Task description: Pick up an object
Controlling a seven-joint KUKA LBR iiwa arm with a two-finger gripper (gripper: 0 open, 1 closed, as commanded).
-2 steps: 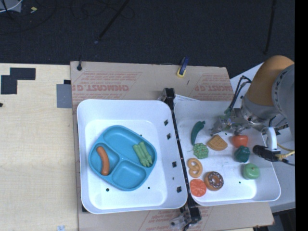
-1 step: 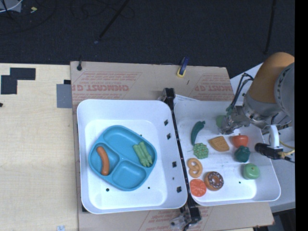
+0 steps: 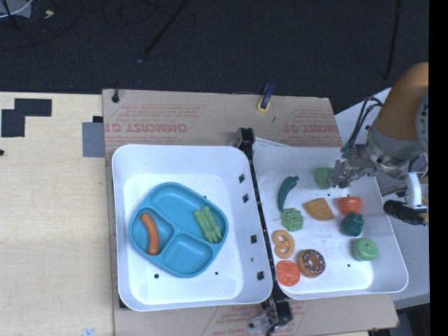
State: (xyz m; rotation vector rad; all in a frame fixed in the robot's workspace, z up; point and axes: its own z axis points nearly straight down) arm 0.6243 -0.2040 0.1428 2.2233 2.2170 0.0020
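Observation:
My gripper (image 3: 342,173) hangs over the upper right part of the right bin (image 3: 388,275), below the orange-banded wrist. It sits just right of a round green piece (image 3: 323,177), touching it or close beside it. Directly below the gripper lies a red tomato (image 3: 349,204). An orange wedge (image 3: 318,208) and a dark green pepper (image 3: 352,224) lie a little lower. A curved green chili (image 3: 287,190) lies to the left. I cannot make out anything held in the gripper.
The right bin also holds a green broccoli piece (image 3: 292,220), a pretzel (image 3: 283,242), a donut (image 3: 311,262), an orange-red slice (image 3: 288,273) and a light green apple (image 3: 365,249). In the left bin (image 3: 133,163), a blue divided plate (image 3: 183,254) carries a sausage (image 3: 150,232) and green beans (image 3: 208,224).

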